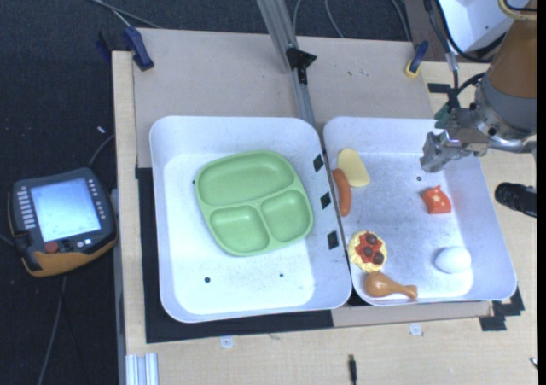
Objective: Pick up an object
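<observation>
Two bins (171, 204) side by side; gripper (435, 155) over right one, above red toy (437, 200); jaw state: cannot tell.

- I see two bins side by side: the left bin (171, 204) holds a divided plate (253, 201) lying near its middle.
- In the right bin (486, 230), a sausage (343, 190) lies along the left wall, a banana piece (353, 166) just beside it.
- A pizza slice (368, 249) sits nearer the front, a drumstick (390, 288) just in front of it.
- An egg (451, 259) lies front right, a strawberry (437, 200) behind it.
- The gripper (437, 155) hangs over the bin's rear right.
- A pendant (60, 219) lies left of the bench.
</observation>
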Robot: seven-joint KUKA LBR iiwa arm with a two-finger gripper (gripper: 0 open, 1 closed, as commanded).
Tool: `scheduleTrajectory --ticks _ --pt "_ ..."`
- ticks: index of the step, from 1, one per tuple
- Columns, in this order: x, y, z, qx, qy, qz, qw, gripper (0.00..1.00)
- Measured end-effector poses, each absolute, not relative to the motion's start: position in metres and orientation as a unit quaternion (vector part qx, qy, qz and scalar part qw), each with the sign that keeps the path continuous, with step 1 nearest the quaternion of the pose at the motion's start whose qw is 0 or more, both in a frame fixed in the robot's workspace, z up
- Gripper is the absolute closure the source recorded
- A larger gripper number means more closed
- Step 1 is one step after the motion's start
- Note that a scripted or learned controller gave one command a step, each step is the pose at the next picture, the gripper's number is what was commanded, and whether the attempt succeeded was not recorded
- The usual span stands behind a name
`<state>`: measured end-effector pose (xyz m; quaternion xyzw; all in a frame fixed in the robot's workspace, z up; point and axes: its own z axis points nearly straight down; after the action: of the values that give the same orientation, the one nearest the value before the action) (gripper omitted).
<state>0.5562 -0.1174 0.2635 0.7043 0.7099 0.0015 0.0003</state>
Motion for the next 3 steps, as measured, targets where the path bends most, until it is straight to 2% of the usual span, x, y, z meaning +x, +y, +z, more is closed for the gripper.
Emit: scheduleTrajectory --ticks 1,3 --pt "0.576 -0.064 0.262 0.705 0.71 0.0014 0.001 1.0" --pt "0.592 0.032 0.256 0.705 0.709 0.0012 0.0 1.0"
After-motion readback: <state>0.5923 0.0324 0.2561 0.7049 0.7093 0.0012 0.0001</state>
